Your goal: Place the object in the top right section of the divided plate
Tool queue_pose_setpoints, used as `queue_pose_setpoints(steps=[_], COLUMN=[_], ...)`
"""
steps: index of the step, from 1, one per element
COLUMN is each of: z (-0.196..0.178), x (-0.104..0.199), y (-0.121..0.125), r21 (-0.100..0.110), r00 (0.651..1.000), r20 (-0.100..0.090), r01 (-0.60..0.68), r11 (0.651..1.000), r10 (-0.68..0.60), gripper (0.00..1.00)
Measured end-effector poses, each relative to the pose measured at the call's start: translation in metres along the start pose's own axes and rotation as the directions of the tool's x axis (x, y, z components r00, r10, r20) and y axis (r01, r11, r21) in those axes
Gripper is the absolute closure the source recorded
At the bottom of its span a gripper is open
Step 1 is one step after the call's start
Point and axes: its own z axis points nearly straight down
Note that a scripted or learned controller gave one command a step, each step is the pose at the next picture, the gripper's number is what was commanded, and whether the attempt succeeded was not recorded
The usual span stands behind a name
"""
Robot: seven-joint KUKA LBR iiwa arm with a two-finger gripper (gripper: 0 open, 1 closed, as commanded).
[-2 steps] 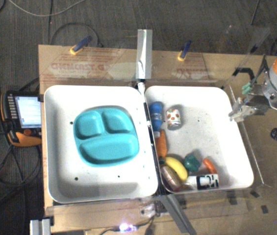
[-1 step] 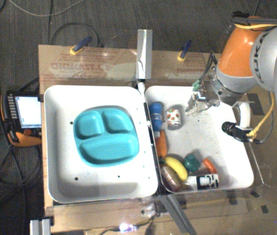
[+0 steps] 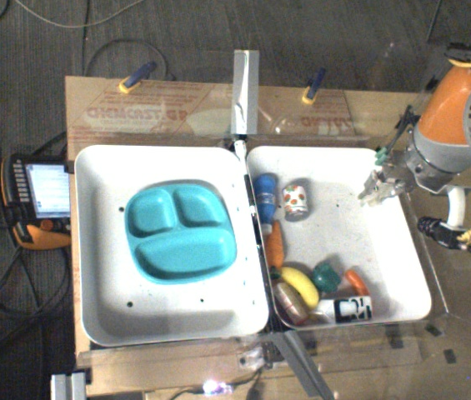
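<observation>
Camera view, for your record: the turquoise plastic divided plate (image 3: pixel 182 232) lies in the left white bin (image 3: pixel 93 307), all three sections bare, so I judge no placement made and the whole pick and carry outstanding. Candidate objects sit in the right white bin (image 3: pixel 402 298): a small white patterned cup (image 3: pixel 294 199), a blue bottle (image 3: pixel 264 193), an orange carrot (image 3: pixel 275 242), a yellow banana (image 3: pixel 299 286). The two-finger gripper (image 3: pixel 377 187) hangs at that bin's upper right edge, grasping nothing visible; whether its fingers are spread, you cannot tell.
</observation>
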Motion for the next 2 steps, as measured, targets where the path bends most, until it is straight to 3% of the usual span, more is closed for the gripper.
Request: queue_pose_setpoints(steps=[1,2], z=[-0.009,-0.001], x=[-0.003,0.011], y=[-0.055,-0.087], r21=[0.000,0.000], r00=[0.999,0.997], r20=[-0.001,-0.004], r01=[0.038,-0.076], r11=[0.999,0.997], r10=[-0.038,0.076], gripper=[1.00,1.00])
